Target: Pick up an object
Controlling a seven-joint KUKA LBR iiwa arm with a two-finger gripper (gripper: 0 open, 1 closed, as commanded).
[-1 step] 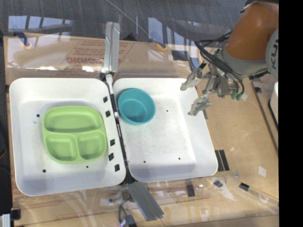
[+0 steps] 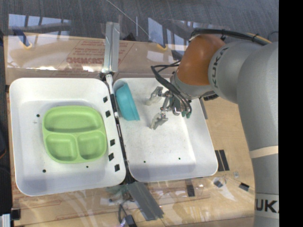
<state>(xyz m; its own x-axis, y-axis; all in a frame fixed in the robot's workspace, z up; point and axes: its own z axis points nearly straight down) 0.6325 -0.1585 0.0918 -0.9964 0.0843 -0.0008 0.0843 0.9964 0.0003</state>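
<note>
Grey arm casing cuts off the right bin's (image 2: pixel 201 162) far-right surroundings. Left bin (image 2: pixel 23 126) holds a green divided tray (image 2: pixel 73 134). Right bin holds a teal object (image 2: pixel 127 102) against its left wall. Gripper (image 2: pixel 157 109) hovers beside it, fingers (image 2: pixel 158 120) apart, gripping nothing.

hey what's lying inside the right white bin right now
A teal object lies along the right bin's left wall. The claw hangs over the bin floor near its middle. Whatever lies directly beneath the arm's wrist is covered.
</note>
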